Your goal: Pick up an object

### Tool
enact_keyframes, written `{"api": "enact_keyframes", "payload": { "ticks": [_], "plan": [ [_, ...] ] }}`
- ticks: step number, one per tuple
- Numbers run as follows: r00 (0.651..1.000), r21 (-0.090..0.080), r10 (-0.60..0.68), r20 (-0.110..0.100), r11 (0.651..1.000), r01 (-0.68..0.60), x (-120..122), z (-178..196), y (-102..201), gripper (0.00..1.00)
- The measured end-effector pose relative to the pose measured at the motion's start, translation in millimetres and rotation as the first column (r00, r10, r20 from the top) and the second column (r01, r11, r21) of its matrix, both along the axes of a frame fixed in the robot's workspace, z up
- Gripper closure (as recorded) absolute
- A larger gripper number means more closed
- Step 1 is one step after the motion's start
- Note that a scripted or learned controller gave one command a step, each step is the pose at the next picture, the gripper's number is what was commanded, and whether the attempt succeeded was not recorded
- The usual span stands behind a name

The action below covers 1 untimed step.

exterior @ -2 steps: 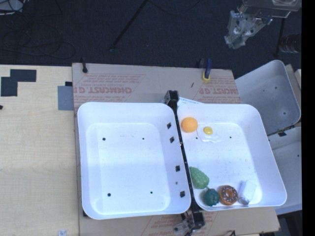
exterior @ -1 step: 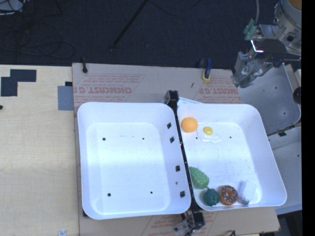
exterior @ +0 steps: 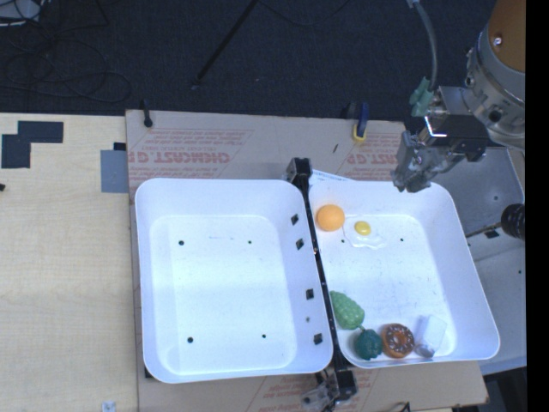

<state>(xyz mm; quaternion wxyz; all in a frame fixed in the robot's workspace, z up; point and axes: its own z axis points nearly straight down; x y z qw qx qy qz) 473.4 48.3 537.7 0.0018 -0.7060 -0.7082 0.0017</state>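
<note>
The right bin (exterior: 455, 256) holds an orange ball (exterior: 330, 218) and a toy fried egg (exterior: 364, 233) near its far left corner. Along its near edge lie a light green lumpy object (exterior: 346, 309), a dark teal object (exterior: 369, 343), a chocolate doughnut with sprinkles (exterior: 397, 340) and a small white block (exterior: 433, 332). My gripper (exterior: 413, 178) hangs above the far right rim of this bin, well apart from every object, with nothing seen between its fingers.
The left bin (exterior: 163, 230) lies beside the right one, with a black divider strip (exterior: 309, 264) between them. Both rest on a cardboard sheet (exterior: 214, 144). A yellow clamp (exterior: 360, 130) stands at the cardboard's far edge.
</note>
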Motion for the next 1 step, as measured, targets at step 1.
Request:
{"api": "enact_keyframes", "payload": {
  "ticks": [1],
  "plan": [
    [1.000, -0.002, -0.008, 0.002, 1.000, 0.008, 4.6, -0.2, -55.7, 1.00]
  ]
}}
